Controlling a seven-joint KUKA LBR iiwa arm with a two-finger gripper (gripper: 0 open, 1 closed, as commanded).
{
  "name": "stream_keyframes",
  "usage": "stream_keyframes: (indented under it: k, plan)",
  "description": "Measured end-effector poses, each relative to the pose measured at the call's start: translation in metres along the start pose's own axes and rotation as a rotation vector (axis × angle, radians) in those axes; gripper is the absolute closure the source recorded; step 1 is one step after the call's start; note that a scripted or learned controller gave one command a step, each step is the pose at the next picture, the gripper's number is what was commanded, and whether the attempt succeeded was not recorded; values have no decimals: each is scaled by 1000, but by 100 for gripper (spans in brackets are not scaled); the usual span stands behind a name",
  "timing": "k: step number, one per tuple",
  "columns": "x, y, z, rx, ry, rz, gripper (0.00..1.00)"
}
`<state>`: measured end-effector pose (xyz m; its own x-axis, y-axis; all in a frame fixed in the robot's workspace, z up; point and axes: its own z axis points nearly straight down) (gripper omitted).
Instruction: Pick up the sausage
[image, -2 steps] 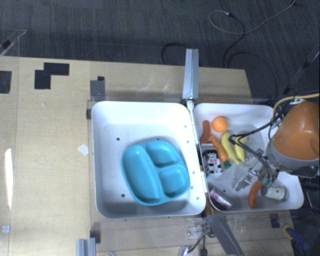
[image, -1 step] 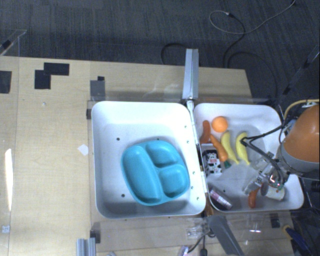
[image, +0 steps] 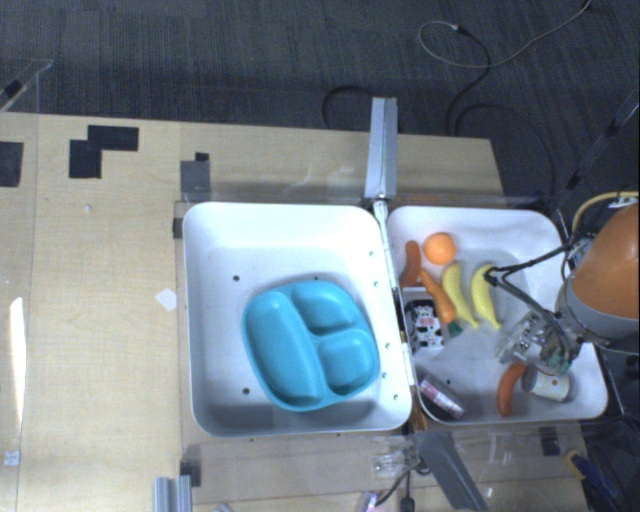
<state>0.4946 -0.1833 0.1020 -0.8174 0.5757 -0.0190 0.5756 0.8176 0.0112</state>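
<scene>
Two shallow white bins sit side by side on the pale wooden counter (image: 100, 300). The left bin (image: 210, 300) holds a light blue divided plate (image: 312, 343) with three compartments, lying slightly toward the lower centre of that bin.

The right bin (image: 520, 225) carries the small items. An orange ball-like fruit (image: 439, 247) lies near its upper left. Just below it are two yellow bananas (image: 470, 293), side by side and running down and to the right. Along the bin's left wall an orange carrot-like piece (image: 425, 280) stretches downward, and under it is a small black-and-white printed object (image: 424, 325). Near the lower left corner of this bin lies a dark purplish cylinder (image: 441, 396).

The sausage (image: 508, 388), reddish-orange and short, rests on the bin floor in the lower right part of the right bin, nearly upright in the frame. The end effector (image: 535, 345) hangs just above and to the right of it, very near its upper end; whether it touches the sausage cannot be told, and how wide it stands is not readable from this angle. A small white round object (image: 550, 385) lies just right of the sausage. The arm's orange band (image: 610, 265) fills the right edge of the frame above the bin's right wall, with black cable looping toward the bananas.
</scene>
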Motion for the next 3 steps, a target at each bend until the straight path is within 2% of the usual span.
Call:
stream_keyframes:
  k: [1,2,3]
  plan:
    - [0,0,0,0,0,0,0]
    - [23,28,12,6,3,38,0]
    - [21,31,0,1,-3,35,100]
